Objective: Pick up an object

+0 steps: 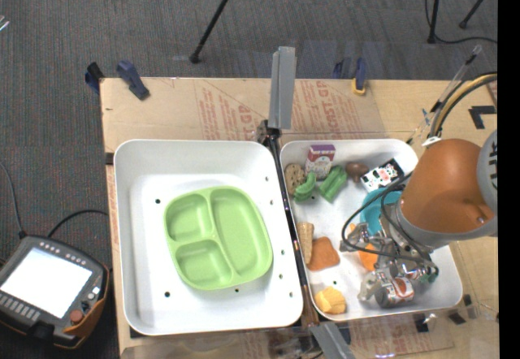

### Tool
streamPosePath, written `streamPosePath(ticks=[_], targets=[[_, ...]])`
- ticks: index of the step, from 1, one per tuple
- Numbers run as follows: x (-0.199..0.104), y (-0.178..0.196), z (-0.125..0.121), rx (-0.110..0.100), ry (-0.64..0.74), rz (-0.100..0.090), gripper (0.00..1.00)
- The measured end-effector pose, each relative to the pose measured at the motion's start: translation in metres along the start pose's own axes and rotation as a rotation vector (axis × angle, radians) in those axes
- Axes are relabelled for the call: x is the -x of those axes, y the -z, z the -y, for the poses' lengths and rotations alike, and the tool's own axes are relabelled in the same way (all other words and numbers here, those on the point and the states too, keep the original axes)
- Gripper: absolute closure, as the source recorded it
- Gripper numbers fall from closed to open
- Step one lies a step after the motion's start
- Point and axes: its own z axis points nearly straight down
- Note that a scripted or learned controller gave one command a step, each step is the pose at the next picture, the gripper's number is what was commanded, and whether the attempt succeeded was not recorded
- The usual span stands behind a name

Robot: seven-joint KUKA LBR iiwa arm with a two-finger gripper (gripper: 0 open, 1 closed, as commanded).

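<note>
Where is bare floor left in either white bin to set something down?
Left white bin: bare strips around the green divided plate, widest along the far wall. Right white bin is crowded; the gripper works among toys there.

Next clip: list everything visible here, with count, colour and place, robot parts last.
bins: 2, white, side by side on bench
divided plate: 1, light green, left bin
small carton: 1, white and purple, right bin, far side
green pieces: 2, green, below the carton
orange wedge: 1, orange, right bin, left of middle
yellow chunk: 1, yellow, near corner of right bin
can: 1, silver and red, under the gripper
handheld controller: 1, grey, floor at lower left
clamps: 2, blue, bench's far edge
arm: 1, orange band, over right bin
gripper: 1, dark, low over the can
</note>
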Motion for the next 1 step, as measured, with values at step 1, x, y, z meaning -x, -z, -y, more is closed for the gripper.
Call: streamPosePath(ticks=[1], targets=[[0.0021, 0.0109, -0.0022, -0.001, 0.006, 0.003, 1.0]])
